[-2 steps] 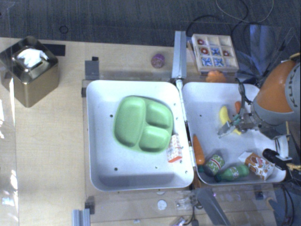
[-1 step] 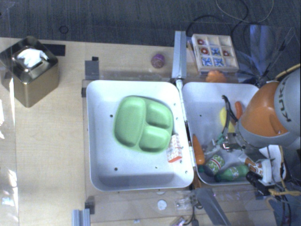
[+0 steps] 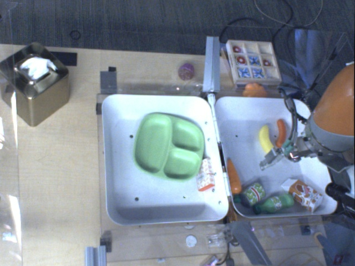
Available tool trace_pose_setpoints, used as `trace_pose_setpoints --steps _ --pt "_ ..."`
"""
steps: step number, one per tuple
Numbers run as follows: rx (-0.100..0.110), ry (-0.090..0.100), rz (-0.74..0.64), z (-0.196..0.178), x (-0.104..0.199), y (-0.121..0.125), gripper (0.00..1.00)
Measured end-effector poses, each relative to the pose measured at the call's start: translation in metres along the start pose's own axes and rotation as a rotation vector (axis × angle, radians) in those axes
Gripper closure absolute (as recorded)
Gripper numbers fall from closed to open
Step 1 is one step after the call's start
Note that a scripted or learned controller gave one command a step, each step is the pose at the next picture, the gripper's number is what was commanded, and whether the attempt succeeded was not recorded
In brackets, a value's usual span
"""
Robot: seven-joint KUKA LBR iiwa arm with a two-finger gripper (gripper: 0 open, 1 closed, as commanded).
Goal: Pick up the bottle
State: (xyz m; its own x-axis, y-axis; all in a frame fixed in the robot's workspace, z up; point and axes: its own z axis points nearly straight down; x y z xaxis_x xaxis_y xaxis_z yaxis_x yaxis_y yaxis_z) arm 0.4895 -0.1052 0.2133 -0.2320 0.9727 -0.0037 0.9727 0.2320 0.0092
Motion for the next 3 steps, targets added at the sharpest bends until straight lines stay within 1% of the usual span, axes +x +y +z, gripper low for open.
trace_pose_setpoints --steps 1,2,3 --pt "0.003 0.002 0.046 0.107 0.01 0.0 0.0" --pt "-0.005 -0.001 0.062 0.125 -0.011 0.091 0.0" --pt "0.003 0.002 0.18 0.028 0.078 0.044 0.0"
